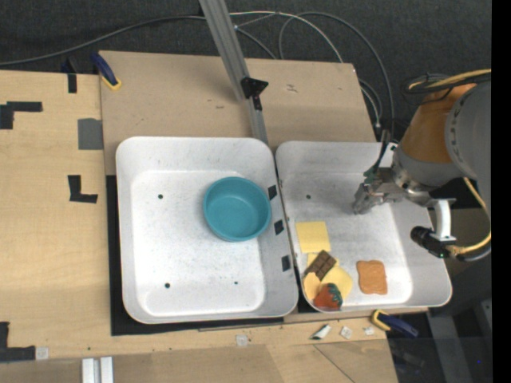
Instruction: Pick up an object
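Plywood bench below, two white bins on it, and the right bin (363,154) is our landmark. Over its upper middle floor sits the gripper (369,199), whether its fingers are apart or together I cannot tell (too small, too dark). Candidates lie toward this bin's near-left corner: a yellow square (312,235), a brown piece (321,264) touching a red-and-green item (328,296), and an orange piece (371,277) nearer the front middle. A blue bowl (235,207) sits beyond its left wall. Risk, I judge: a straight descent closes on bare floor, well apart from everything.
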Controlling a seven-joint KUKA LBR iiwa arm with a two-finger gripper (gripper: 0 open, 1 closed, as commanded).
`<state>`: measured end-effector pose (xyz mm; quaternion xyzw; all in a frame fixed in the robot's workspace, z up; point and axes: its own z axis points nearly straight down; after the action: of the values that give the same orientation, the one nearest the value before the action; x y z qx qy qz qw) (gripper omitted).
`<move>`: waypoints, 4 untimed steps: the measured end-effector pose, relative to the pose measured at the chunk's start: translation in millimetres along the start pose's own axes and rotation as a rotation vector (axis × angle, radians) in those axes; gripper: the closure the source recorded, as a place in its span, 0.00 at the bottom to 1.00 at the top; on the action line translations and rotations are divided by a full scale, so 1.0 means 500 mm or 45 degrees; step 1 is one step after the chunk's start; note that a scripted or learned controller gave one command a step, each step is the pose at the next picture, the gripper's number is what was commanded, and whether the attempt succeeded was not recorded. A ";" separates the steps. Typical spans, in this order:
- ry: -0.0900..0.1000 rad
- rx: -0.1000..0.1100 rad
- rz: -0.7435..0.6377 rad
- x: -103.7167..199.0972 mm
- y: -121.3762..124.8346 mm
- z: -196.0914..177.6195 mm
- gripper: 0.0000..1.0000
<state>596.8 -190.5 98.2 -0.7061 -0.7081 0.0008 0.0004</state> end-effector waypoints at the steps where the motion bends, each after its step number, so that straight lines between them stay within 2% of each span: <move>1: -0.002 -0.008 0.001 0.001 0.020 -0.116 1.00; 3: -0.001 -0.006 0.002 -0.006 0.021 -0.279 1.00; 4: 0.003 -0.002 -0.005 0.116 0.002 -0.289 1.00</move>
<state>598.0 -132.2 242.7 -0.7048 -0.7094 -0.0006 0.0007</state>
